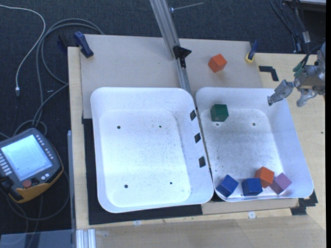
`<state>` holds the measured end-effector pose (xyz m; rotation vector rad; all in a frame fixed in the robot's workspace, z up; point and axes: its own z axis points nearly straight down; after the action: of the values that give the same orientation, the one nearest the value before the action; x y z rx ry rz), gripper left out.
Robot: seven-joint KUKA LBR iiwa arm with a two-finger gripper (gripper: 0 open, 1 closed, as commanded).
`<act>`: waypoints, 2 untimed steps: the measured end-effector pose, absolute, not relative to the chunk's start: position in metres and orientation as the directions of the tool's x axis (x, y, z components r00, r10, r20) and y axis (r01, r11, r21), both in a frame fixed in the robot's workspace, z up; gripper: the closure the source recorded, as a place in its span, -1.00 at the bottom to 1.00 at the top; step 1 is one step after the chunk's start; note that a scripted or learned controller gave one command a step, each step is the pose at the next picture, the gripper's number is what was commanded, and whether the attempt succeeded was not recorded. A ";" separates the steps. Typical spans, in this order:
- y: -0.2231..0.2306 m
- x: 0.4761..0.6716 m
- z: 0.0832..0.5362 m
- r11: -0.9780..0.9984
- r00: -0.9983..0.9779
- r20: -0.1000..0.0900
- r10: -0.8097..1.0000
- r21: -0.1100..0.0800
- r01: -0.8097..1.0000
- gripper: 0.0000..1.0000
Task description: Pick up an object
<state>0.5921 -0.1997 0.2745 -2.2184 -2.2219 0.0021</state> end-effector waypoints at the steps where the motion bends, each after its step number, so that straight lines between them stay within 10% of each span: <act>1: -0.133 0.621 0.276 0.008 -0.008 0.001 1.000 0.004 1.000 -1.00; 2: -0.090 0.678 0.136 0.004 -0.004 0.003 1.000 -0.009 1.000 -1.00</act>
<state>0.6776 -0.0901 0.1362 -2.2115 -2.2196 0.0070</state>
